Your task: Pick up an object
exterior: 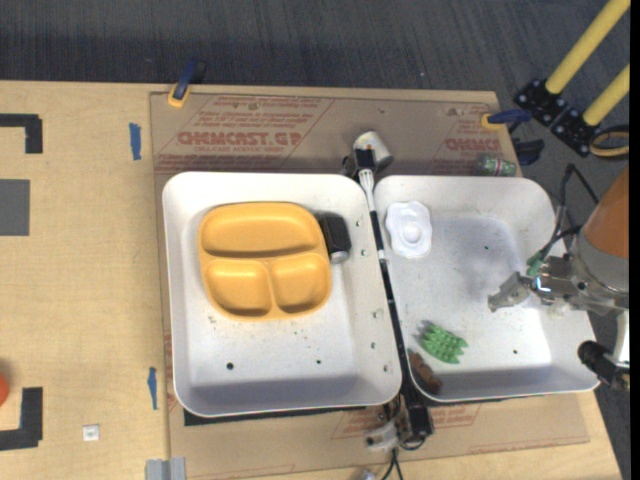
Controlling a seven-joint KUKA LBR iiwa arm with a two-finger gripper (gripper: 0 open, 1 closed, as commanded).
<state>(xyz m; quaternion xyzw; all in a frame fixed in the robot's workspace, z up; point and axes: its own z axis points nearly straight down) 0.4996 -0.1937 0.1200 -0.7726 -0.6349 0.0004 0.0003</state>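
Arm (pixel 610 233): rounded orange band above a grey metal wrist block, a small green marking on its left face, thin dark cables looped alongside, ending in a grey metal claw (pixel 503 298) with slim fingers.

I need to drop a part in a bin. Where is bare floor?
Left bin: bare along the front, below the yellow divided tray. Right bin: bare middle, between white lid, green toy and claw; crowded there.

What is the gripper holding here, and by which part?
Nothing. The gripper hangs over bare floor of the right bin, apart from the green object and the white object.
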